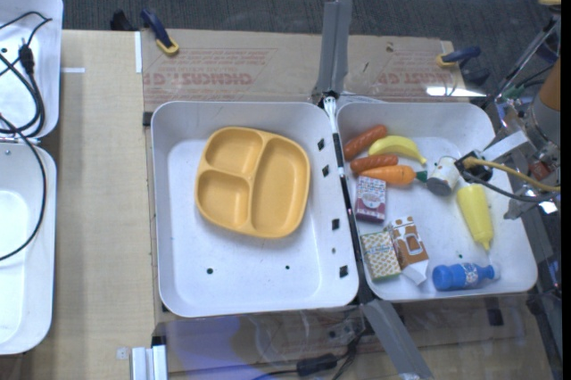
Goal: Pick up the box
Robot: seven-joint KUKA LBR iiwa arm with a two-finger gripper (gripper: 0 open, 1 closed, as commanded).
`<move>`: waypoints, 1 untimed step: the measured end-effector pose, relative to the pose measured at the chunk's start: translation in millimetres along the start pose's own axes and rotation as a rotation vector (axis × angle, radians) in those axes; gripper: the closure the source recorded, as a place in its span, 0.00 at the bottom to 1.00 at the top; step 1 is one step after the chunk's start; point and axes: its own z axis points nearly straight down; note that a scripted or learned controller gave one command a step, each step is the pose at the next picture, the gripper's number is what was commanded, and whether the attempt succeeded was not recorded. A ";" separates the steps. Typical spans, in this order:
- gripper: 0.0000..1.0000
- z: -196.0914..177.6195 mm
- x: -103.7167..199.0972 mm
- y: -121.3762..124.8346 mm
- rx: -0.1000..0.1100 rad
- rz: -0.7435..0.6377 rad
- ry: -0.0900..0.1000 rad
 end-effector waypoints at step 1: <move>0.00 121.7 31.2 -74.3 0.002 0.112 0.000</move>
